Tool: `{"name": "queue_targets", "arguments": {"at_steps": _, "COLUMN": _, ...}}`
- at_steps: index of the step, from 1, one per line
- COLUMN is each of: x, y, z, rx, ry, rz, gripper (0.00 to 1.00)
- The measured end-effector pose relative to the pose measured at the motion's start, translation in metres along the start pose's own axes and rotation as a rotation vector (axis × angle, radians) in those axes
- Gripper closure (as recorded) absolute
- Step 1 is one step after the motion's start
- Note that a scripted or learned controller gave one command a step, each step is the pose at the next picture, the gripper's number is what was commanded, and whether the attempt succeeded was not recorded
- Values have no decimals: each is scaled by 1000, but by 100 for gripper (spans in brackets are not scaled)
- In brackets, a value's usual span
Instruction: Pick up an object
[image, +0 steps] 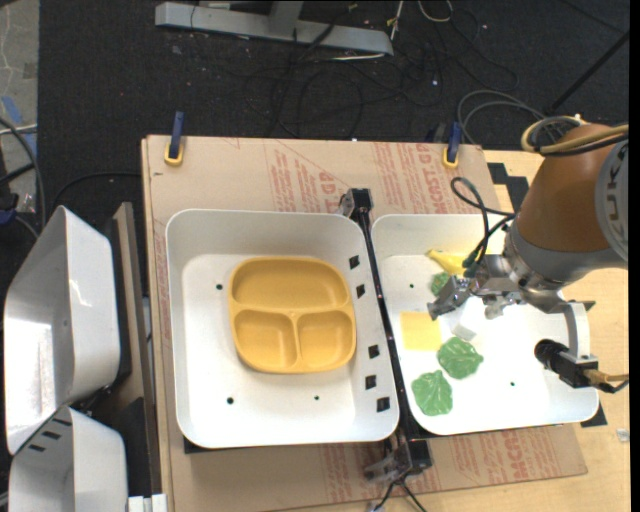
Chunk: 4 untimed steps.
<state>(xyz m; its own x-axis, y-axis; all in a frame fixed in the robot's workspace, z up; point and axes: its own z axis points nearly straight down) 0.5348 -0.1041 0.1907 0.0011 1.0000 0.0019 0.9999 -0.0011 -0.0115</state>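
Note:
Several small items lie in the right bin (520, 400). A flat yellow square (420, 331) sits near the bin's left side, with two green leaf-like pieces (460, 357) (432, 392) below it. A yellow piece (446, 262) and a small green piece (441, 284) rest toward the bin's far left. My gripper (460, 300) hangs low over this bin, just right of the small green piece and above the yellow square. A small white bit (464, 328) shows right under it. Nothing is visibly held.
The left bin (200, 400) holds a yellow divided plate (293, 312). A black divider (378, 320) runs between the bins. The arm's grey and orange body (570, 215) covers the right bin's far right corner. Another white tub (50, 320) stands off the bench at left.

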Motion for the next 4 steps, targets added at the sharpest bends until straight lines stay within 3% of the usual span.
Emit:
{"name": "queue_targets", "arguments": {"at_steps": 1, "x": 0, "y": 3, "z": -5, "rx": -11, "ry": -1, "rz": -2, "gripper": 0}}
{"name": "queue_targets", "arguments": {"at_steps": 3, "x": 4, "y": 6, "z": 93, "rx": -6, "ry": -1, "rz": 1, "gripper": 0}}
{"name": "queue_targets", "arguments": {"at_steps": 4, "x": 4, "y": 7, "z": 80, "rx": -11, "ry": -2, "rz": 3, "gripper": 100}}
